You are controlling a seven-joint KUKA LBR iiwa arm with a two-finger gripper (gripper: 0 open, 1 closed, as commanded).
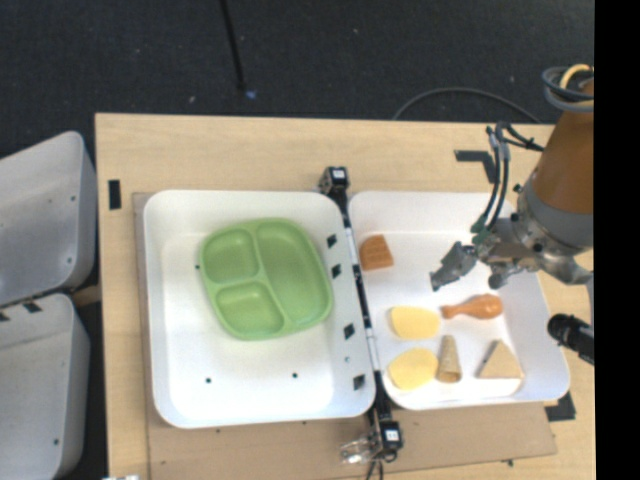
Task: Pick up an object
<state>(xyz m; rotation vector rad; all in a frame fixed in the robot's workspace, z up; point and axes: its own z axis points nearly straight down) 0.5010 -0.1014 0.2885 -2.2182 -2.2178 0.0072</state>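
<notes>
Food pieces nearest the lens, cone (449, 358) and wedge (498, 362), lie untouched in the right bin (420, 208) as the pincer (468, 264), released and empty, hovers just above the drumstick (473, 309), apparently approaching; descent and closing remain.

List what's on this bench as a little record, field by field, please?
left bin: holds a green divided plate
right bin: holds toy food pieces
near divider: brown square piece
middle: two yellow pieces, one behind the other
front: cone and tan wedge
under the arm: orange drumstick-shaped piece
gripper: above the right bin, over the drumstick-shaped piece, nothing seen in it
</notes>
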